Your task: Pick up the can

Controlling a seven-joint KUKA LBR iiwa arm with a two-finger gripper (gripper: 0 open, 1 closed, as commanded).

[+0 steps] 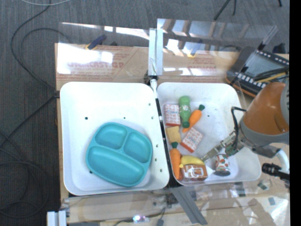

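From the camera above the surface, I am reaching in from three o'clock over the right bin (244, 102), and my end effector (225, 147) is hanging low near that bin's five o'clock corner. The can (222, 164) is sitting just beside it, toward six o'clock of my fingertips, close enough that I cannot tell whether a finger is touching its top. It is looking upright or nearly so, red and white label facing the camera, so I am judging its long axis to be running up toward the lens, not along the bin floor.

My fingers are pointing toward eight o'clock and appearing spread apart, with nothing between them; the can is lying outside that gap.

At nine o'clock of the can, a yellow and orange packet (194, 170) is crowding it, with a carrot (175, 161) further along. I am judging that the coming move is turning on shifting a little toward six o'clock, so the fingers straddle the can.
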